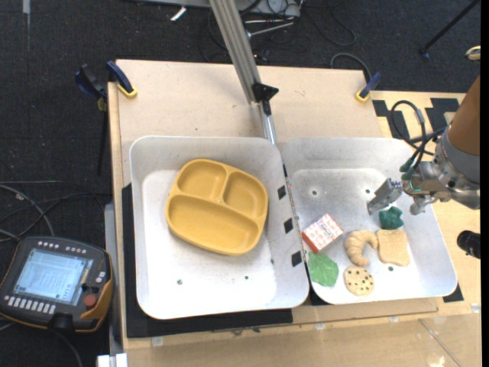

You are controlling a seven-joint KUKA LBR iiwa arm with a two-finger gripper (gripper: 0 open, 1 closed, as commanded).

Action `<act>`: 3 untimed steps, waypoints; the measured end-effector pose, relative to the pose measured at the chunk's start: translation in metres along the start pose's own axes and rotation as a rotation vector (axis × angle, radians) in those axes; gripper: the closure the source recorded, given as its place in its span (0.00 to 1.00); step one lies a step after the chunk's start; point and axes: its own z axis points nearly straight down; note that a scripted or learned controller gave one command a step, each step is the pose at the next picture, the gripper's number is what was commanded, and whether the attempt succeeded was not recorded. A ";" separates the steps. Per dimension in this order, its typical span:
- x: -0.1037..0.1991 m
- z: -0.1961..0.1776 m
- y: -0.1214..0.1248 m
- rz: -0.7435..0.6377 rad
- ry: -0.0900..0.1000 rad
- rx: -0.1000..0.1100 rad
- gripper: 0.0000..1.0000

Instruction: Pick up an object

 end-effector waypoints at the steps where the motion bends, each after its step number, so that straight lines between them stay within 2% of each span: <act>1: 0.000 0.000 0.000 0.001 0.000 -0.001 0.00; 2: 0.004 0.050 -0.009 0.002 0.001 0.005 0.00; 3: 0.004 0.114 -0.007 0.003 0.001 0.006 0.00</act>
